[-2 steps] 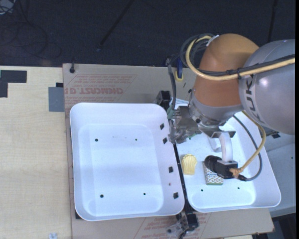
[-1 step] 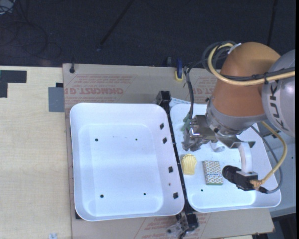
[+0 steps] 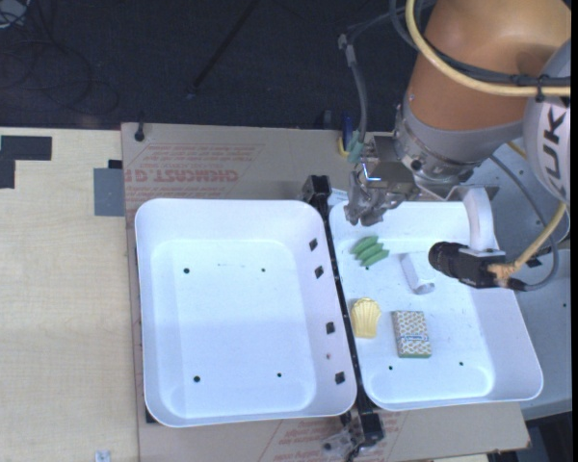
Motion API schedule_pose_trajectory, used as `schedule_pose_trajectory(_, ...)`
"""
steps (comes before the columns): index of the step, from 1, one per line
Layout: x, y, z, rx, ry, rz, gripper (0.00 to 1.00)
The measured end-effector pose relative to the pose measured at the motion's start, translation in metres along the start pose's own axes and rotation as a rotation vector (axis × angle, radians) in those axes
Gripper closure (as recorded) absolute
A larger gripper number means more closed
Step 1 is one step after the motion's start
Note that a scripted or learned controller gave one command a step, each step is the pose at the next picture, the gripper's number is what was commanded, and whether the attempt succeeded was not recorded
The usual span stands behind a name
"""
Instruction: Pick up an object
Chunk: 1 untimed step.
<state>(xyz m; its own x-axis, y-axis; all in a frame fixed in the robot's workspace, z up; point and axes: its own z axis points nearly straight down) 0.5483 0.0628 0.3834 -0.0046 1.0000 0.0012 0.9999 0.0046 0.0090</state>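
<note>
**Pincer low over far corner of right bin, nothing seen in its grip**

Arm (image 3: 482, 56) reached in from the right, orange band uppermost. Pincer (image 3: 366, 210) hung over the far left corner of the right bin (image 3: 491, 359), close to the divide between the two bins. Whether it was spread or pressed together could not be told (the tip was dark and blurred against the white wall). No object was seen in it.

Four objects lay in the right bin, all in its left and middle part:
- green pod-like piece (image 3: 371, 250), just beside the pincer's tip on the near side, lying at a slant; contact could not be judged.
- small pale cylinder (image 3: 416, 273), on its side, right of the green piece and apart from it.
- yellow ribbed shell shape (image 3: 366, 318), near the bin's left wall, nearer the camera than the green piece.
- patterned little box (image 3: 411, 334), flat, just right of the yellow shape, not touching it.

Left bin (image 3: 231, 306) sat alongside, rims meeting. Both bins rested on a brown cardboard sheet (image 3: 222, 157) on the pale wooden surface (image 3: 48, 287).
</note>
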Motion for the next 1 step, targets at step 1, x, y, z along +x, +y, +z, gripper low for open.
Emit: schedule_pose_trajectory(1,0.0440,0.0828,0.0159,0.008,-0.002,-0.003,1.00)
